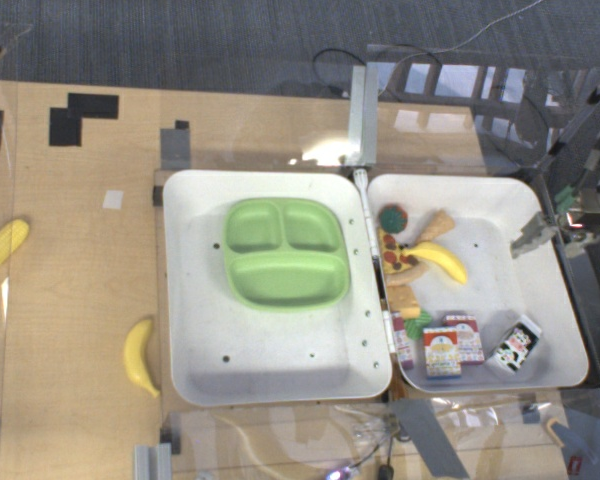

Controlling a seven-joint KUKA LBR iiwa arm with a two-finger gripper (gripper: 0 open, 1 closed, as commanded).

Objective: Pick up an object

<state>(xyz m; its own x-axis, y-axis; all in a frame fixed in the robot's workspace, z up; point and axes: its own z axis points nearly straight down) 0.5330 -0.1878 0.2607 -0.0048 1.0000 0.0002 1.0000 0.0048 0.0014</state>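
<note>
Arm at right edge of view, over the right-hand side of the bench.
The gripper (536, 234) sits low at the frame's right, a grey tip pointing left and slightly downward; the arm body behind it is dark and blurred. Finger state not discernible.

Smooth green plastic tray (285, 253), glossy white plastic bins (195, 368), pale matt wood-look bench (70, 268).
</note>
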